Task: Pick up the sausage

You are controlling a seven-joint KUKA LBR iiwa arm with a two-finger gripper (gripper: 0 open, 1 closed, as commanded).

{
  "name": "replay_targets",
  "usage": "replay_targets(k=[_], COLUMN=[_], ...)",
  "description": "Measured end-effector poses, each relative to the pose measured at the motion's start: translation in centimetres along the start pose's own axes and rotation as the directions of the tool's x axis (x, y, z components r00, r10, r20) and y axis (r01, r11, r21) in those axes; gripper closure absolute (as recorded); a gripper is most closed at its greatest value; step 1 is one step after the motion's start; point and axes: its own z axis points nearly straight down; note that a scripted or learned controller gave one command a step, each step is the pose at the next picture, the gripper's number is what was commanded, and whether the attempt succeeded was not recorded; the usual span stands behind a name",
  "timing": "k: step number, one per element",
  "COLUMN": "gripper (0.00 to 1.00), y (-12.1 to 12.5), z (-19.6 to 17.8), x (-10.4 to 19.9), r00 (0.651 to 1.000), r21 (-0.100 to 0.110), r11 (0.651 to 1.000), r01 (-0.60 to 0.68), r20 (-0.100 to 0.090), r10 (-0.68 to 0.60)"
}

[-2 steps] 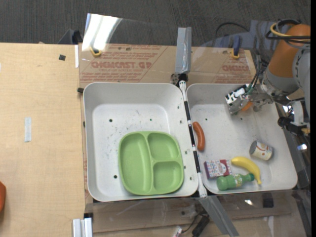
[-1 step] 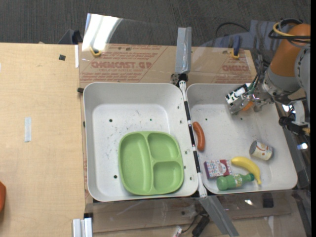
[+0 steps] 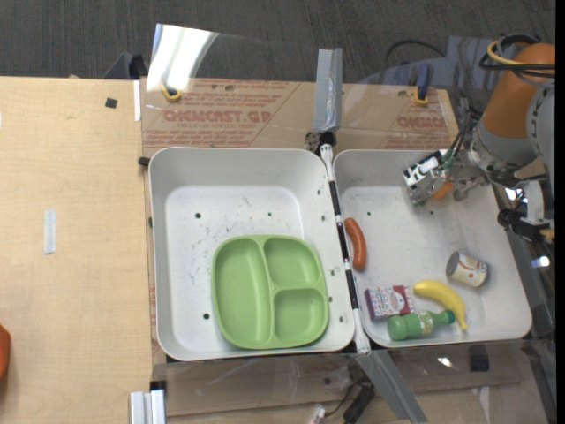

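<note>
Fingers [image 3: 425, 184] hover over the right bin's [image 3: 494, 329] far end, spread unclear; your sausage [image 3: 356, 241] lies ungrasped by the divider, so everything remains.

A green divided plate [image 3: 269, 291] sits in the left bin [image 3: 172, 237]; banana [image 3: 441, 299] lies right.
</note>
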Motion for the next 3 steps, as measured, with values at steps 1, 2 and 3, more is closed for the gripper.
replay_targets(k=[1,2,3], gripper=[0.0,0.0,0.0], y=[0.0,0.0,-2.5], z=[0.0,0.1,-0.3], x=[0.1,0.1,0.2], r00=[1.0,1.0,1.0], r21=[0.002,0.003,-0.021], r11=[1.0,1.0,1.0], r01=[-0.014,-0.023,-0.001], r20=[0.0,0.0,0.008], r10=[0.014,0.023,0.001])
